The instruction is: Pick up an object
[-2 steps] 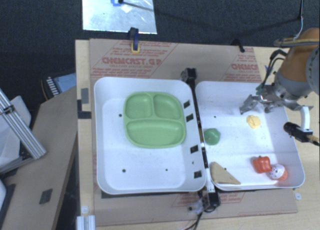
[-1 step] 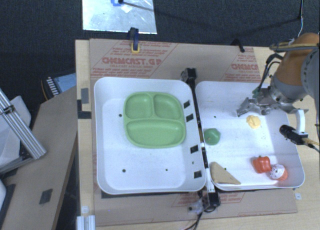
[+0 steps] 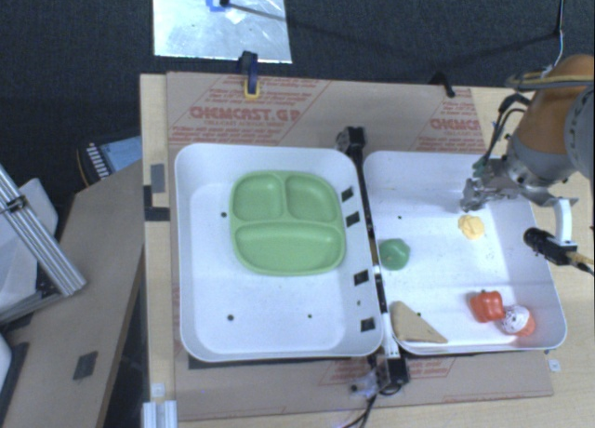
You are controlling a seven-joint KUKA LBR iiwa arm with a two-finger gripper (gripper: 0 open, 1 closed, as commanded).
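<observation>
Bench (image 3: 307, 100) of pale wood or cardboard is lying under the camera view, printed in red lettering along its far edge, with dark carpet-like flooring showing behind and to the left. Two shallow white bins are sitting on it side by side, touching along a central seam fitted with small black clips.

Left bin (image 3: 200, 324) is holding a green divided plate (image 3: 284, 221) with three compartments, lying flat toward the bin's far half.

Right bin (image 3: 418, 184) is holding several small things: a yellow object (image 3: 472, 226) near the far right, a green lump (image 3: 395, 253) close to the seam, a tan wedge (image 3: 416, 324) at the near edge, and a red-and-white toy (image 3: 497, 310) at the near right corner.

Arm (image 3: 548, 128) is reaching in from the right, its orange band showing above the wrist. Gripper (image 3: 476, 195) is hovering just beyond the yellow object, very near it; whether it is gaping or closed cannot be told from this angle, and nothing is visibly between it.

Room details: a shiny metal sheet (image 3: 221, 7) is lying on the floor beyond the bench, with a blue scrap on it; a yellow-and-black clamp (image 3: 251, 77) is gripping the bench's far edge; aluminium framing (image 3: 37, 240) is slanting in at the left.
</observation>
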